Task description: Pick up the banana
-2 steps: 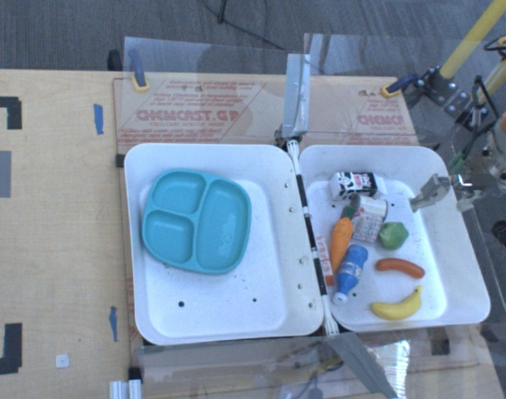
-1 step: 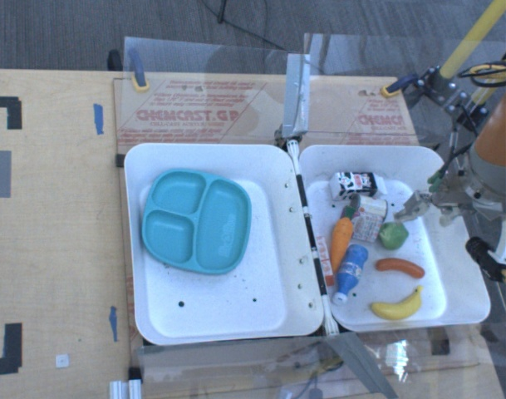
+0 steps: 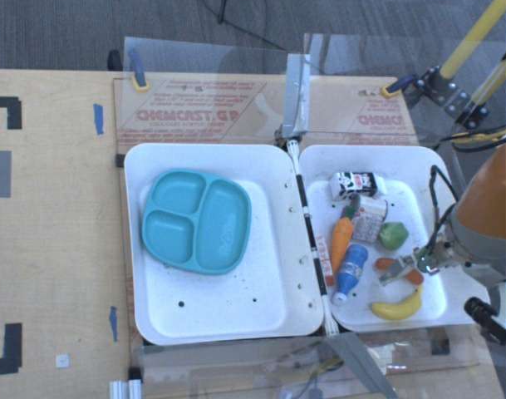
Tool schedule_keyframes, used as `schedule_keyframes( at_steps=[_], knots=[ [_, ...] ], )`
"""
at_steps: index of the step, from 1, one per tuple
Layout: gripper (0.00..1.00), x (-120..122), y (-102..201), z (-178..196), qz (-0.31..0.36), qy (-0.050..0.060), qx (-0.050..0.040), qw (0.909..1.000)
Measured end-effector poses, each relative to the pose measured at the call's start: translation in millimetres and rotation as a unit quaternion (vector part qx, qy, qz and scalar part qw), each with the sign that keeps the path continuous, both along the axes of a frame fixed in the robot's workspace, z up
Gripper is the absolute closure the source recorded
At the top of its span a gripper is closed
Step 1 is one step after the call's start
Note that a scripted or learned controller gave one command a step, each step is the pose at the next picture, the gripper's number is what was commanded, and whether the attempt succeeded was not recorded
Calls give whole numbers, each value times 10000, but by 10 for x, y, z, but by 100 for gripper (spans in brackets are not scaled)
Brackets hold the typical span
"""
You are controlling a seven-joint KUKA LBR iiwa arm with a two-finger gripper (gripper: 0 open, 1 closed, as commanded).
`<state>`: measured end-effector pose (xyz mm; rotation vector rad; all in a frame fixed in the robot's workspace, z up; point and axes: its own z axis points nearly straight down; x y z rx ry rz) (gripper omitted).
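The counter (image 3: 53, 248) is light wood, with black tape marks and small blue tape bits on its left side. Two white bins sit on it, side by side. The left bin (image 3: 269, 248) holds a blue plate (image 3: 196, 220) with three parts. The plate lies toward the bin's 10 o'clock side.

The right bin (image 3: 402, 160) holds many small things. At 12 o'clock in it is a black and white toy (image 3: 354, 183). Just below that lies a pale box (image 3: 369, 219). An orange carrot (image 3: 341, 236) lies beside the box, and under the carrot is a blue and white bottle (image 3: 350, 272). A green round thing (image 3: 393, 235) sits near the middle.

The banana (image 3: 398, 307) is yellow and lies at 6 o'clock in the right bin, close to the front wall. Its long way runs left to right. It bends like a smile, with the right end tipped up toward 2 o'clock and the left end toward 9 o'clock.

The arm (image 3: 488, 206) comes in from 3 o'clock, grey with an orange part. The pincer (image 3: 402, 268) is just above the banana, pointing toward 8 o'clock. Its silver fingers (image 3: 395, 273) are spread apart and grip nothing. A small red thing (image 3: 387, 263) lies right by them.

Behind the bins at 12 o'clock is clear plastic sheeting (image 3: 203, 106) with red print, then dark grey floor (image 3: 86, 15). A yellow pole (image 3: 481, 25) leans at 1 o'clock.
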<state>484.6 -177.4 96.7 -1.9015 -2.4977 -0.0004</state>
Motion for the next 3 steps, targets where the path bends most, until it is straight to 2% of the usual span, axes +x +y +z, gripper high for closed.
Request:
schedule_keyframes(
  at_steps=[1,2,3],
  knots=[
    [0,1128,447,468,1006,-36,-16,9949],
    [0,673,208,33,1626,-33,-16,9867],
    [0,918,412,937,1326,-32,-17,9912]
  ],
)
